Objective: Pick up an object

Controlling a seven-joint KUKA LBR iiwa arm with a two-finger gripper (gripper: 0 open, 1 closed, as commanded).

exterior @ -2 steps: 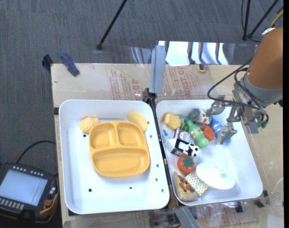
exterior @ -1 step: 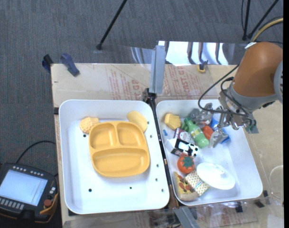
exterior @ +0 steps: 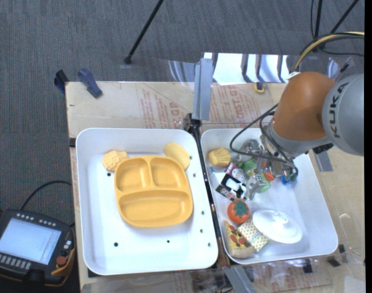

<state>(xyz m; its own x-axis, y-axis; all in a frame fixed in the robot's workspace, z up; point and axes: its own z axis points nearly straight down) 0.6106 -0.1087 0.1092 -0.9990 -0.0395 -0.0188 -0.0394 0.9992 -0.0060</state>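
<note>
- Many small toys (exterior: 254, 174) lay in a heap near the top of the right bin (exterior: 314, 221), under the gripper (exterior: 259, 166).
- The gripper was low over that heap, but the arm (exterior: 308, 112) hid it, so nobody could tell if it pinched a toy.
- A good try would likely aim at one toy that sat apart, such as the red tomato (exterior: 238, 211) or the white lid (exterior: 277, 226).
- The left bin (exterior: 97, 224) held a yellow tray (exterior: 153, 190).

bench (exterior: 137, 105) bears two white bins (exterior: 91, 194), seemingly touching.
</note>
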